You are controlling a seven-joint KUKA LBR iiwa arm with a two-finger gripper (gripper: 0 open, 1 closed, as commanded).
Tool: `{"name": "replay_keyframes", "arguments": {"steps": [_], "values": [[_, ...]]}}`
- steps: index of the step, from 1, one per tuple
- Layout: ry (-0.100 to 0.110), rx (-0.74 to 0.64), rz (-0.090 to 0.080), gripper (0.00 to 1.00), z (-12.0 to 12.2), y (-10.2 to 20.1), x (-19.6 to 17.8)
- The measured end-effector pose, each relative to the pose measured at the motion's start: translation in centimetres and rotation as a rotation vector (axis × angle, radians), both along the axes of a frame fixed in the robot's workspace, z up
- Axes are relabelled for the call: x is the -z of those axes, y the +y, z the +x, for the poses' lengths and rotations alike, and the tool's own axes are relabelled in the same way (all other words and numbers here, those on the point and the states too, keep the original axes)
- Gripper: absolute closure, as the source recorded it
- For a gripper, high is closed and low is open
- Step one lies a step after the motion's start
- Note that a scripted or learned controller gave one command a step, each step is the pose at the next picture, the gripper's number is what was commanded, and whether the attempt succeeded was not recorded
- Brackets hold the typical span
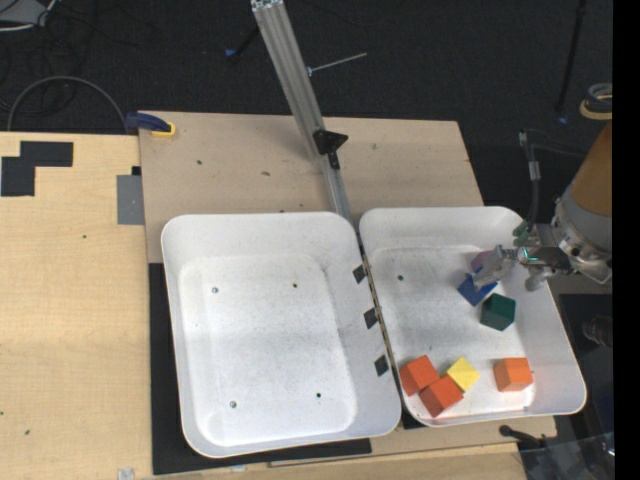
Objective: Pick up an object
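Where the claw (497,259) hovers, a blue block (474,290) lies just below-left.

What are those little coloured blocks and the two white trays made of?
The blocks, like the yellow block and dark green block, look like painted wood or foam: matte, solid colours, crisp edges; which one is unclear. The white trays look like moulded plastic: smooth, rounded corners, faint sheen.

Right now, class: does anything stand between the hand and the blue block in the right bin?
Nothing visible does. The hand is just above and right of the blue block, with bare bin floor between them. The green block sits close below-right of the blue one, beside the path, not across it.
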State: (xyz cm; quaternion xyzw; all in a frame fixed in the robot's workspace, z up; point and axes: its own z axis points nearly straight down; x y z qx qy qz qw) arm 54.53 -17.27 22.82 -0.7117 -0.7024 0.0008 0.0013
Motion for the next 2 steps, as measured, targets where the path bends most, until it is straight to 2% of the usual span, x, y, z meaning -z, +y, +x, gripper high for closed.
{"name": "replay_keyframes", "arguments": {"steps": [1, 2], "values": [[-0.001, -0.001, 0.0, 1.0, 0.0, -0.1, -1.0], [-0.007, -0.011, -0.003, 1.0, 2.0, -3.2, -5.3]]}}
